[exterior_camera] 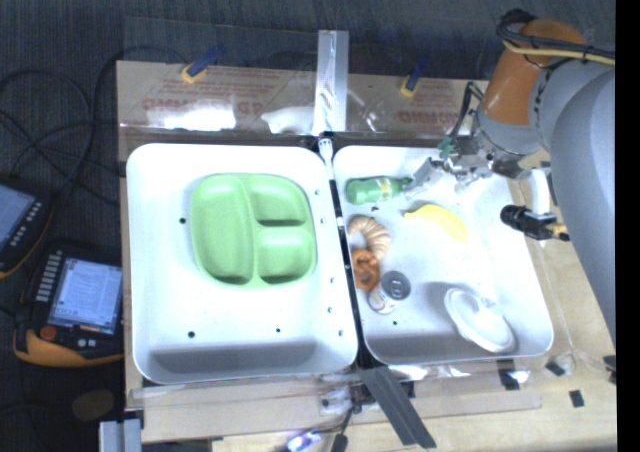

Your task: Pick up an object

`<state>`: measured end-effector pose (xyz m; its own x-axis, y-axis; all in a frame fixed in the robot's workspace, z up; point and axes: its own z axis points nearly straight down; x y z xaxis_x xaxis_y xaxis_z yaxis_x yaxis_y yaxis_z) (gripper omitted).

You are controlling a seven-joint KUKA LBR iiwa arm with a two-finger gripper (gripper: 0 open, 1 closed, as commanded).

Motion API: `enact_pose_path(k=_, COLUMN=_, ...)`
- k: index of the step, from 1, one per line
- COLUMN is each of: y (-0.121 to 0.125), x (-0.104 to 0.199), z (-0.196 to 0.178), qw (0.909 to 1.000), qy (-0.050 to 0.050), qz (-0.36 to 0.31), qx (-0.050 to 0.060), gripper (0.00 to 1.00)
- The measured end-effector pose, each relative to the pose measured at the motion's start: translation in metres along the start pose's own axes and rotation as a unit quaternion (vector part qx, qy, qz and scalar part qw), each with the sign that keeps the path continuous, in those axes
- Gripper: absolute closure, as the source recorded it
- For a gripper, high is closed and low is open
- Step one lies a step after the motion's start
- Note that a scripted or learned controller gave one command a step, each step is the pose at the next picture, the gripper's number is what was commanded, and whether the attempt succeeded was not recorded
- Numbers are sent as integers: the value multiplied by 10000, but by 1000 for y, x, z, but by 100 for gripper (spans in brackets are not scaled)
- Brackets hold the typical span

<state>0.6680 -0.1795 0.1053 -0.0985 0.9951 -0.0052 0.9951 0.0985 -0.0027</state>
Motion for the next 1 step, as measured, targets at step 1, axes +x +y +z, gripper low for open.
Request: enact_pose_path(k=1, y=-19, x=-21, z=16, qw=9992, qy=15, qz=394, qx=-40, gripper=0)
